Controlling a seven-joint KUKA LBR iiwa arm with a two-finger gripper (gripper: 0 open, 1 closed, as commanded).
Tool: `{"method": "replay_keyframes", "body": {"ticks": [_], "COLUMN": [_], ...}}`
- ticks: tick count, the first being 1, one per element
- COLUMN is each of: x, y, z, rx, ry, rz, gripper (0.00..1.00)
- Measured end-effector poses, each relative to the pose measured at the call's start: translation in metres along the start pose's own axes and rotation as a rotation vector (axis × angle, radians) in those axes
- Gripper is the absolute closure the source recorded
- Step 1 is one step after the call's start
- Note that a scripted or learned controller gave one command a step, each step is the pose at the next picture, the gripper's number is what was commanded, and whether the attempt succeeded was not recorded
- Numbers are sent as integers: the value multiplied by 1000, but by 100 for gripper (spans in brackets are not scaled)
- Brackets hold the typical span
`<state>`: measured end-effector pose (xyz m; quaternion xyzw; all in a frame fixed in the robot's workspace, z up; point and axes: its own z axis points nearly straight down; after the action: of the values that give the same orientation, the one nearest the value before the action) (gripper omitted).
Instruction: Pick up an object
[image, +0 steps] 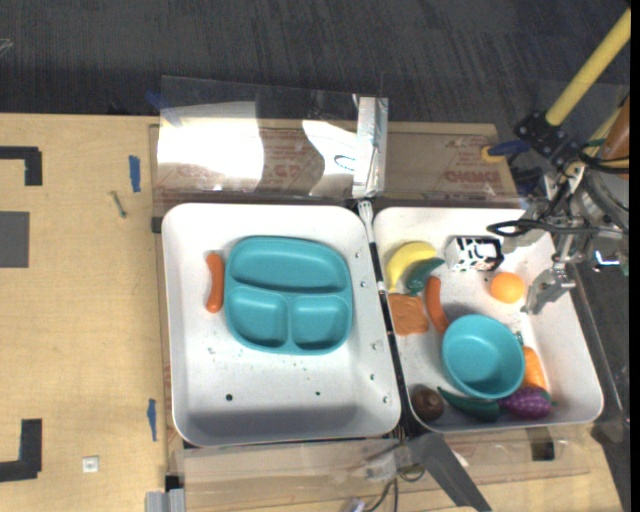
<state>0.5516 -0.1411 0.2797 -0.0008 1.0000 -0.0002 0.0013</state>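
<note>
A: Item one, the left bin (182, 405). What do we log?

B: We log a teal divided plate (290, 295) near its middle. An orange sausage (214, 281) lies just beside the plate's left edge.

A: Item two, the right bin (588, 345).

B: We count these loose objects, any of which could be picked up:
- A yellow banana (408, 260) is at the far left corner.
- A black-and-white toy (478, 252) is near the banana, against the far wall.
- An orange ball (507, 288) lies toward the right.
- A carrot (435, 303) and a brownish slice (408, 315) lie side by side below the banana.
- A teal bowl (483, 355) stands upright in the near half.
- An orange piece (536, 370) touches the bowl's right rim.
- A green piece (468, 405) shows under the bowl's near edge.
- Purple grapes (527, 404) are at the near right.
- A brown lump (428, 402) is at the near left corner.

A: Item three, the gripper (550, 285).

B: We place it over the right bin's right side, just beside the orange ball and apart from it. We cannot tell whether it is released or clenched.

A: And the support?

B: Both bins rest on the wooden bench (80, 300).
</note>
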Motion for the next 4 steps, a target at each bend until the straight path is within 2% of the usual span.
{"method": "replay_keyframes", "body": {"ticks": [1, 2, 3, 4], "x": [31, -11, 5, 4], "y": [-30, 12, 38, 46], "z": [170, 190, 190, 190], "rx": [0, 2, 2, 4], "ry": [-4, -10, -11, -11], "rz": [-63, -219, -2, 46], "gripper": [0, 0, 0, 0]}}
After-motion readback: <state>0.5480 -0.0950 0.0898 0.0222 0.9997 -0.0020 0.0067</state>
